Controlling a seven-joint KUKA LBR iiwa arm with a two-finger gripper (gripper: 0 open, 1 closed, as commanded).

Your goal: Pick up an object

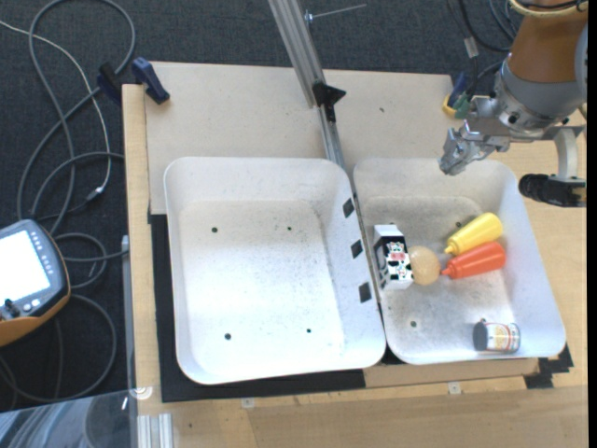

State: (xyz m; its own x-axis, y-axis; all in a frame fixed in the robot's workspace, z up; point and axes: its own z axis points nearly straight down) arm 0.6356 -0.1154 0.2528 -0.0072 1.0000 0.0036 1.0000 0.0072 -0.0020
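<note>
Now the gripper is hovering over the right bin's far rim, carrying nothing; its finger spread, I cannot tell. Yellow bottle and orange bottle are lying mid-bin, touching.

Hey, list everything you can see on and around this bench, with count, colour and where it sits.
White bins: two, side by side on the bench.
Yellow bottle: one, right bin, lying beside the orange one.
Orange bottle: one, right bin, just below the yellow.
Tan ball: one, right bin, touching the orange bottle's tip.
Printed box: one, white with black and red, right bin's left wall.
Small can: one, right bin's near right corner.
Blue clamp: one, bench's far left corner.
Pendant: one, orange-edged, left floor.
Arm: grey and orange, upper right.
Claw: above right bin's far edge.
</note>
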